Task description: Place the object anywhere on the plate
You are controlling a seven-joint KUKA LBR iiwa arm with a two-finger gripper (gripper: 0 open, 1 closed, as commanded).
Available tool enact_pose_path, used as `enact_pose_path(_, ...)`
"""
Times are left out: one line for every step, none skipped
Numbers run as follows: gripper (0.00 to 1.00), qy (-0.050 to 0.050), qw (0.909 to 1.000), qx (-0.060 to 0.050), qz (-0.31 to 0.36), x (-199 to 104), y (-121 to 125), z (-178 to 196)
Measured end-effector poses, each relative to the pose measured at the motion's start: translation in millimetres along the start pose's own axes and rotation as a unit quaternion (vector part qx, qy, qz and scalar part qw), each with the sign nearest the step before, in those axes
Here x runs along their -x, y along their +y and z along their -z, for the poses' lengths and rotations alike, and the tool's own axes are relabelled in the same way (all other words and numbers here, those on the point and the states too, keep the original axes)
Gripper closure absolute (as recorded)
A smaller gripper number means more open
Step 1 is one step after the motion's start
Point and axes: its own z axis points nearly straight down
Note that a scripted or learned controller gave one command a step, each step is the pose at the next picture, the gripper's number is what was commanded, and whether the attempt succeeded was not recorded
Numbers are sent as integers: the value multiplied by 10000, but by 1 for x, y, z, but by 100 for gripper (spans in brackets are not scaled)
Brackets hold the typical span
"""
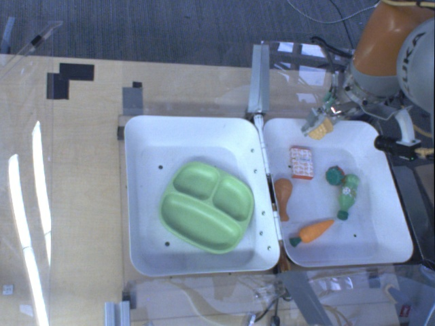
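Yellow piece [320, 130] at hand [321, 118]

Plate [207, 206]: smooth green plastic, slight sheen. Bins [146, 182] around plate: matt white plastic. Bench [75, 182] beneath bins: pale wood, smooth. Divider [257, 80] beyond plate: brushed metal

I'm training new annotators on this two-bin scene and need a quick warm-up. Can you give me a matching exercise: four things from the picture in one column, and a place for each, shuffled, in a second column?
Things:
1. green plate
2. carrot
3. pincer
4. drumstick

Places:
A. at the far edge of the right bin, with a small yellow piece between its fingers
B. in the left bin
C. near the front of the right bin, lying at a slant
D. in the right bin, close to the divider between the bins

Pairs: 1-B, 2-C, 3-A, 4-D
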Motion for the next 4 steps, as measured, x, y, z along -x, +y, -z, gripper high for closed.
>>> enact_pose_path(100,18,10000,-19,6,-89,-4,-13)
enact_pose_path(100,21,9989,-19,472,-157,-47,-12)
enact_pose_path(100,25,9998,-31,-179,-238,-70,-12)
enact_pose_path(0,24,9998,-29,-189,-238,-70,-12)
